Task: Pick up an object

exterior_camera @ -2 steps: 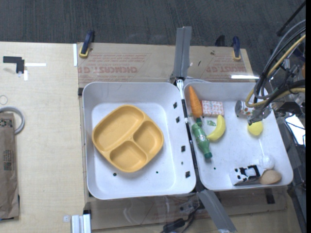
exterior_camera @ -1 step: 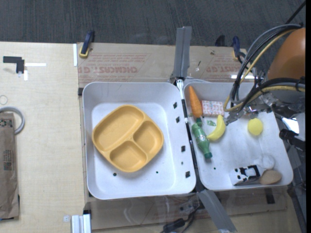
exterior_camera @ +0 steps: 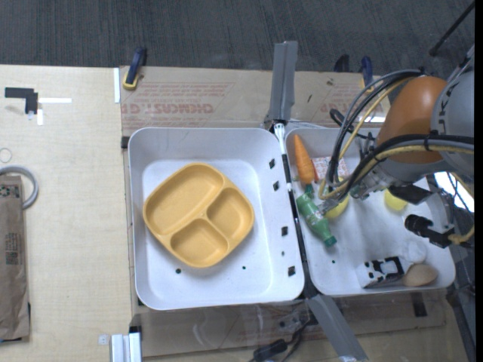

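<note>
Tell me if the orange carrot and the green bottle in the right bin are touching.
Cannot tell. In the camera view the carrot's lower end comes right down to the green bottle's upper end, but cables cross there, hiding any contact or gap.

Two white bins: left bin (exterior_camera: 143, 225), right bin (exterior_camera: 355, 277); one yellow divided plate (exterior_camera: 198, 215) with three compartments, in the left bin; in the right bin, one orange carrot (exterior_camera: 303, 159), one green bottle (exterior_camera: 315, 217), one black-and-white item (exterior_camera: 382, 271), one tan rounded item (exterior_camera: 419, 275); other items there are partly hidden.
</note>
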Controlling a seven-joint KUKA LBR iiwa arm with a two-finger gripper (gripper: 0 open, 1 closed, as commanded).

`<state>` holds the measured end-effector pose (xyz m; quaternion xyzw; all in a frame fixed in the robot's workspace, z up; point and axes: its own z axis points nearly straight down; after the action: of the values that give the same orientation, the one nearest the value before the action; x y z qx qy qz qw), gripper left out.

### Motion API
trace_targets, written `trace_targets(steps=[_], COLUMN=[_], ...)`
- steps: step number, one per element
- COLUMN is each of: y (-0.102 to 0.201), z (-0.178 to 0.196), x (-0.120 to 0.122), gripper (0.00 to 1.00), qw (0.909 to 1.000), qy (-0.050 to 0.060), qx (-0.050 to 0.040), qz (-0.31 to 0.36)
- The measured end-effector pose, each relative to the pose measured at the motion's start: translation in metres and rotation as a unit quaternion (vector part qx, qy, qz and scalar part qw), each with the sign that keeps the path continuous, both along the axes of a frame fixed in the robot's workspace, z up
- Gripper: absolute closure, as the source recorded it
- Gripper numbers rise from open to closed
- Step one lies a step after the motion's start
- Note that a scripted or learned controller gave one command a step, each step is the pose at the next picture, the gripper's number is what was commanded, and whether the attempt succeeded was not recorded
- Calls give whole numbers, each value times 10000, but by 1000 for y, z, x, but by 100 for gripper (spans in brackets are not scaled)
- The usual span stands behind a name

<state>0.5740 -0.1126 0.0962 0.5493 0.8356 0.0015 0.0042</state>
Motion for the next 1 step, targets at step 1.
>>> trace_targets(steps=[1], y=[-1], z=[9], x=[0], gripper=[100], qw=[10000], qy=[-6], qx=[-2], qz=[-19])
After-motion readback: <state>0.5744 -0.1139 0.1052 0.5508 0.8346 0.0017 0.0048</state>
